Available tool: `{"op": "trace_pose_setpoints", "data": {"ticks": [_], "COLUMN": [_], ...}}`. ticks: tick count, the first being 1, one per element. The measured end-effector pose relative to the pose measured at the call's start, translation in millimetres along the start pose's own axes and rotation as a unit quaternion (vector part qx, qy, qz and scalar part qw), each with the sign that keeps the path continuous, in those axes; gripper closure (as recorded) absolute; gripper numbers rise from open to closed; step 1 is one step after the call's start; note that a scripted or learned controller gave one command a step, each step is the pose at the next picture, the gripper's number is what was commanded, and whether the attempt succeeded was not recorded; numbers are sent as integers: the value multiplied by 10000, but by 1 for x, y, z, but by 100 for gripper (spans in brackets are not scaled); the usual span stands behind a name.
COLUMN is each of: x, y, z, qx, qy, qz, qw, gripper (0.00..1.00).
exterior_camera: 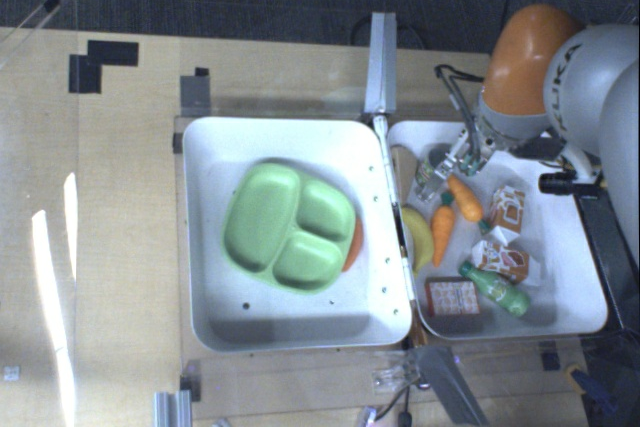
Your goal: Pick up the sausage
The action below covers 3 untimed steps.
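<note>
Two shallow white bins were seen side by side on the table (100, 245), divided by a grey metal bar (381, 65). The left bin (210, 315) was occupied by a green sectioned plate (290, 227), tilted slightly, with an orange-red edge of something showing from under its right side. The right bin (590, 310) was crowded with small items: a banana (417, 237) along its left wall, two carrots (442, 230) near the middle, a green bottle (495, 288) lying toward the front, a dark red packet (452, 297) at the front edge, and two printed packets (508, 208) to the right. No object could be confidently identified as the sausage; the reddish edge under the plate was too hidden to be named. The end effector (447, 165) was lowered into the back left part of the right bin, just above the upper carrot. Whether it was released or clenched could not be told, and nothing was seen gripped in it.
</note>
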<state>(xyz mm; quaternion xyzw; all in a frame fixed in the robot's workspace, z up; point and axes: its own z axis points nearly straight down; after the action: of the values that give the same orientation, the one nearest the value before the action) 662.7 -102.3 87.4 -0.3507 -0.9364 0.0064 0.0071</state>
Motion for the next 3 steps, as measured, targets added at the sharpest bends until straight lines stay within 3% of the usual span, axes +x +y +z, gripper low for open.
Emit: {"op": "trace_pose_setpoints", "data": {"ticks": [1, 2, 3], "x": [20, 14, 30], "y": [2, 3, -12], "z": [-1, 1, 1], "qx": [-122, -90, -117], "qy": [-86, -38, -9], "qz": [249, 958, 4426], "qw": [9996, 9954, 8966], "gripper": [0, 0, 0]}}
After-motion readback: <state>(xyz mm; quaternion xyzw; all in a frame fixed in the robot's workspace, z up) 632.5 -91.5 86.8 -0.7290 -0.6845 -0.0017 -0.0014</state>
